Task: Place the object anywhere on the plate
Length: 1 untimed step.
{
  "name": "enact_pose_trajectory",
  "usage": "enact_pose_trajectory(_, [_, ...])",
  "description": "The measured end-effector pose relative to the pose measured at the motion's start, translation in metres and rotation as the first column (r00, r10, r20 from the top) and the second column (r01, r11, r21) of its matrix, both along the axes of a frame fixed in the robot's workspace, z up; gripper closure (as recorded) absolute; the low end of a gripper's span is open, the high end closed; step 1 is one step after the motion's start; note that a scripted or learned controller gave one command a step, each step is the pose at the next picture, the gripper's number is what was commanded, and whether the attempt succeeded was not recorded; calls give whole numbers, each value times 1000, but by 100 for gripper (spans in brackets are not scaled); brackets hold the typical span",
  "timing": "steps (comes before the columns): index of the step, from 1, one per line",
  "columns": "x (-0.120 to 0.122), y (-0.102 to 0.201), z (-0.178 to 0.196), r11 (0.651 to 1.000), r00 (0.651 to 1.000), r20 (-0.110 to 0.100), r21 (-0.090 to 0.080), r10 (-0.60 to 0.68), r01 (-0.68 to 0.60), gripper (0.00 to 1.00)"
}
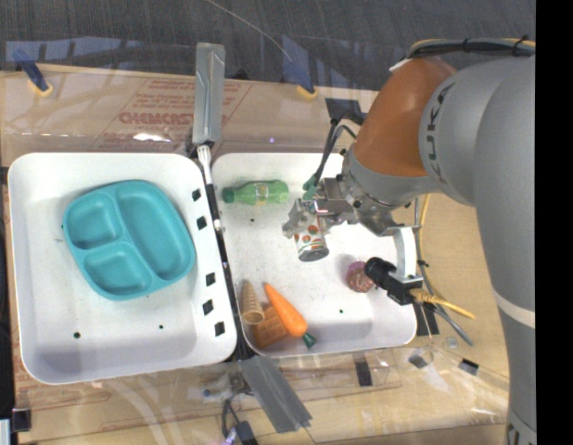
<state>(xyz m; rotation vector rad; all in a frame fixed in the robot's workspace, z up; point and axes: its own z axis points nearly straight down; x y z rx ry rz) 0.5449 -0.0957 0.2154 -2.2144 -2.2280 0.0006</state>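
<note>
- Claw (316,219) low over the right bin (268,170), right at a small can (311,242) with a printed label; the can seems to sit between the fingers, so I read it as gripped, though the wrist hides part of it.
- Can tilted, near the bin's middle, well apart from the plate (129,237).
- Handling guess: light, stiff metal, smooth and a bit slippery; best taken across the round body at mid-height, not the rims.
- Plate is teal, three compartments, flat in the left bin (36,276); lots of landing room, low ridges could tip the can.
- Other stuff in the right bin: green bottle (256,193), carrot (286,314), ice cream cone (252,298), dark red ball (360,277).
- Divider wall between the bins needs clearing.
</note>
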Motion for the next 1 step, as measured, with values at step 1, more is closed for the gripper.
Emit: enact_pose_trajectory(1, [12, 118, -26, 988, 988, -6, 1, -155, 155, 100])
